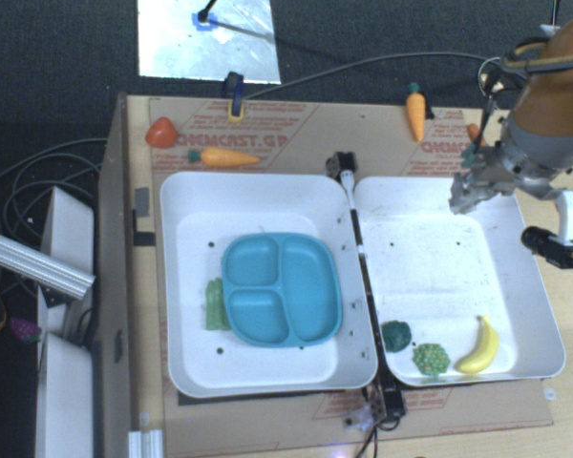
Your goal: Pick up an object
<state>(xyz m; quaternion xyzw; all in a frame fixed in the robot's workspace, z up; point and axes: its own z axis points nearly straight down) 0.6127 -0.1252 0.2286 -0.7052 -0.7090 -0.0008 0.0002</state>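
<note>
- Nearest the camera, along the near wall of the right bin (516, 284), three small items are set in a row: a dark green piece (395, 335) toward the divider, a light green knobbly piece (431, 358) just beside it, and a yellow banana (480, 345) toward the outer corner.
- Bench board (267, 139), brown and printed, is seen beneath both bins.
- Left bin (186, 256), white and shallow, is recorded beside the right bin, the two meeting at a central divider.
- Arm (549, 103), grey with an orange band, is entered from the right over the far right corner of the right bin.
- Blue divided plate (281, 287) is laid in the left bin.
- Gripper (466, 197) is poised over the far part of the right bin, well apart from the three items; whether its jaws are apart or together cannot be told.
- Green strip (215, 304) is laid touching the plate's left edge.
- Two carrots (225, 157) (416, 113) and a red-orange item (160, 133) are placed on the board beyond the bins.
</note>
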